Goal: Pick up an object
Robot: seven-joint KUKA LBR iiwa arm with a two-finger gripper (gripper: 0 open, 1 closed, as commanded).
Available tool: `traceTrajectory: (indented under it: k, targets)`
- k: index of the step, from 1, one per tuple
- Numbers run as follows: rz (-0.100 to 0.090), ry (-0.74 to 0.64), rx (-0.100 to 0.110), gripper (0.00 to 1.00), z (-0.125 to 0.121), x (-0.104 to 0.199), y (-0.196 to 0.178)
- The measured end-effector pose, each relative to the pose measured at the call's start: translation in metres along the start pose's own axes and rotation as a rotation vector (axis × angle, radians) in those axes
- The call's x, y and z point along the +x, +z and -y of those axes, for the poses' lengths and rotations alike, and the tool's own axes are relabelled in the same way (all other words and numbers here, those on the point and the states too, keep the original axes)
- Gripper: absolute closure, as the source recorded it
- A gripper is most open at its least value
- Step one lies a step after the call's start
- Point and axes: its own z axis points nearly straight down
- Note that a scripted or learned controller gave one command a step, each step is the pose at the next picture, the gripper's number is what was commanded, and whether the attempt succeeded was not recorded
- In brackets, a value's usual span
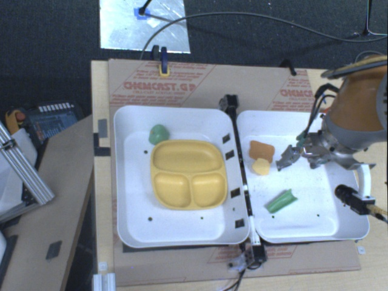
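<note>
While the arm (pixel 357 108) is reaching in from the right, its gripper (pixel 288 158) is hovering over the right bin (pixel 303 229), just right of a yellow piece (pixel 261 167) and an orange block (pixel 262 149); whether the jaws are apart or together cannot be told, and nothing is showing between them. A green piece (pixel 280 200) is lying nearer, apart from the gripper. A yellow tray (pixel 185 173) is sitting in the left bin (pixel 130 180), with a green ball (pixel 159 134) touching its far left corner.
</note>
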Motion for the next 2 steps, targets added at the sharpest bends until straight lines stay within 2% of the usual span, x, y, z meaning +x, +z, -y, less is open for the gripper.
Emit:
traceTrajectory:
  k: [1,2]
  targets:
    - [0.002,-0.002,-0.013,0.00,-0.003,0.000,-0.007]
    - [0.001,0.000,-0.008,0.00,0.000,-0.007,0.052]
